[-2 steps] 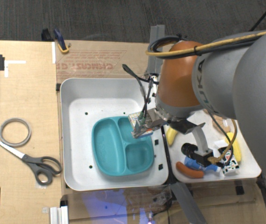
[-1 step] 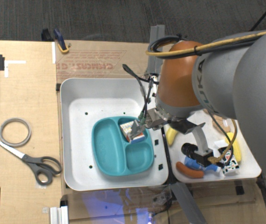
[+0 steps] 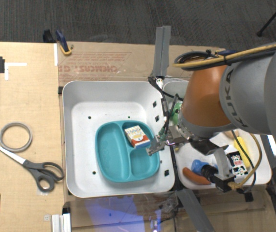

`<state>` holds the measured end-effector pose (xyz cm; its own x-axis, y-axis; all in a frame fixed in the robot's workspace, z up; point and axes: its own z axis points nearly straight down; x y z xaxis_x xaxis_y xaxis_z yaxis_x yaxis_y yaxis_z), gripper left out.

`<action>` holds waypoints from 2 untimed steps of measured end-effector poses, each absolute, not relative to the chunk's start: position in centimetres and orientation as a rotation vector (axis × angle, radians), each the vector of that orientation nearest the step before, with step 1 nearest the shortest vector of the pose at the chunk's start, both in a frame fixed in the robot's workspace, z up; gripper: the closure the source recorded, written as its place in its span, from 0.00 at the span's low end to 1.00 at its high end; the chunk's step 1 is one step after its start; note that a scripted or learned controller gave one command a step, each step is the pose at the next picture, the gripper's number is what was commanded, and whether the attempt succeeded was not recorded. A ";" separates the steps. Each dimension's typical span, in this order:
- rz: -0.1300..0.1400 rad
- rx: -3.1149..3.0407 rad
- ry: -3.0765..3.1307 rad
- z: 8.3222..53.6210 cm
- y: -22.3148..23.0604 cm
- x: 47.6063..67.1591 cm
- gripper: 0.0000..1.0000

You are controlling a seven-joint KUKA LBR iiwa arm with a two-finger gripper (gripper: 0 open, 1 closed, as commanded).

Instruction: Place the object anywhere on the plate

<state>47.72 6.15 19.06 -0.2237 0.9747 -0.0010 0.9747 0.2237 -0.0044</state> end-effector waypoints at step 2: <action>0.010 -1.956 -2.456 19.9 6.0 47.8 0.00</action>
